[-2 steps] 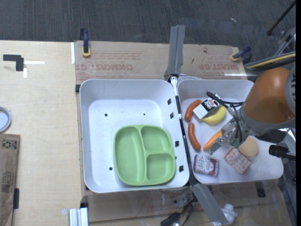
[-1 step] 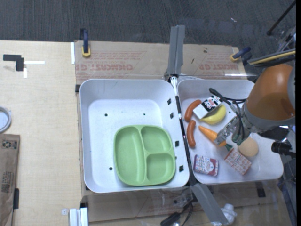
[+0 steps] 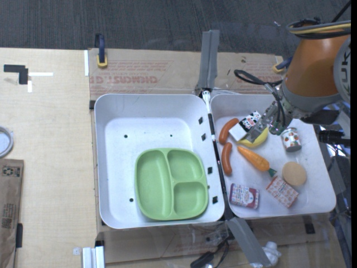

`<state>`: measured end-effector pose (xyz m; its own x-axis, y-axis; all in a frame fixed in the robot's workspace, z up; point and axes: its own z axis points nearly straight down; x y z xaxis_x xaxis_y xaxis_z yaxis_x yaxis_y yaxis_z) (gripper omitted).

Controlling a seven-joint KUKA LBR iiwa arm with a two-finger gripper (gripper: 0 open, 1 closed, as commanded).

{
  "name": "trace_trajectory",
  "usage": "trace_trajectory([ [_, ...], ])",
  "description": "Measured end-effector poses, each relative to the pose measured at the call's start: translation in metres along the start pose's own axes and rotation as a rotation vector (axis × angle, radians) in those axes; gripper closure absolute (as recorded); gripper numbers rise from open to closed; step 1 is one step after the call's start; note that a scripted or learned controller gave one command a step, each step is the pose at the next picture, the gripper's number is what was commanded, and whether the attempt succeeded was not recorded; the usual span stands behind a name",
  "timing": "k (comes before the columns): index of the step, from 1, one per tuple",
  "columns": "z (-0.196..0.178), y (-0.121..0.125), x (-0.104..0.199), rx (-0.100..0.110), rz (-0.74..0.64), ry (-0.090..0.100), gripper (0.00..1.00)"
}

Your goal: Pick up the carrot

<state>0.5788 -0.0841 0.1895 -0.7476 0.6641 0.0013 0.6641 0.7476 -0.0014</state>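
The carrot (image 3: 254,158) is orange with a small green stem end and lies slantwise in the middle of the right bin (image 3: 318,205). My gripper (image 3: 269,125) hangs from the grey and orange arm over the back of that bin, above and to the right of the carrot. It is low over a yellow banana (image 3: 257,139) and a black-and-white dotted block (image 3: 251,119). Nothing of the carrot is between the fingers.
Around the carrot lie two red sausages (image 3: 226,158), a small can (image 3: 291,140), a tan bread roll (image 3: 294,173) and two red packets (image 3: 244,196). The left bin (image 3: 111,149) holds a green divided plate (image 3: 172,183). A clamp post stands between the bins at the back.
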Motion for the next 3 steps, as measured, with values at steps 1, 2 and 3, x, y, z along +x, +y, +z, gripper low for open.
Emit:
trace_trajectory([
  [1,0.0,0.0,0.0,0.0,0.0,0.001,0.0],
  [2,0.097,-0.077,0.025,-0.004,-0.126,-0.006,0.0],
  [3,0.093,-0.077,0.026,-0.002,-0.123,0.002,1.0],
])
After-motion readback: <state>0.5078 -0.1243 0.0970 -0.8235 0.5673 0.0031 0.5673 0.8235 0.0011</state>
